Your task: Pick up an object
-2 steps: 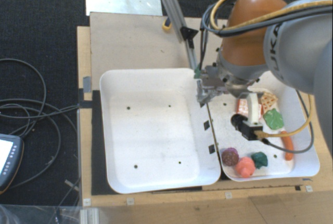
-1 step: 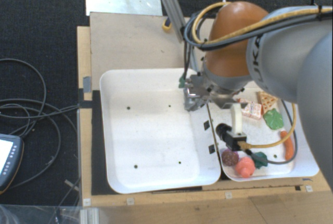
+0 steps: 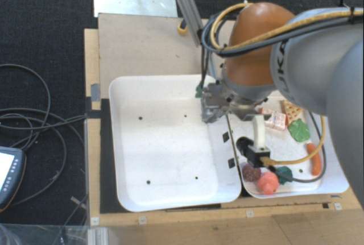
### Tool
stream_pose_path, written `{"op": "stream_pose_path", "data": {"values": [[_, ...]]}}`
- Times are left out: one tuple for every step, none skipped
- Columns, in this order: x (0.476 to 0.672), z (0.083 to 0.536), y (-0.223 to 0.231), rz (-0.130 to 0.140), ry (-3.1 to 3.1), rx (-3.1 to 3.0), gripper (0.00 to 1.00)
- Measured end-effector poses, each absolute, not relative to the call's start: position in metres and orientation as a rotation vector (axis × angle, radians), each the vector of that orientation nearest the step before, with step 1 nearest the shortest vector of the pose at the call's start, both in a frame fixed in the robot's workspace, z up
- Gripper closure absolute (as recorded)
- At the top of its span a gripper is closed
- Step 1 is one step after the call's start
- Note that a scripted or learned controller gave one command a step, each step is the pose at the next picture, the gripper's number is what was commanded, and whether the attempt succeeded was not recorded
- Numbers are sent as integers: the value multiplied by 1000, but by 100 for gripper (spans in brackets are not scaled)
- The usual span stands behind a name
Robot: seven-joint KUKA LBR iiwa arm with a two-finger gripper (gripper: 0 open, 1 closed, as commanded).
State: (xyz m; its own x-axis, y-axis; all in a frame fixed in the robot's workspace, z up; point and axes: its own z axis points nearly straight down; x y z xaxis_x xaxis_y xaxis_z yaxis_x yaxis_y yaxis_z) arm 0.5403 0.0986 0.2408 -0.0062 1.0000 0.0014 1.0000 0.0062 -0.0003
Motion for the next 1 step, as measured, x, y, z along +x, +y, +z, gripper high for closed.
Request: {"op": "stream_pose_path", "data": {"values": [[541, 241, 98, -2, -2223, -2219, 0]]}}
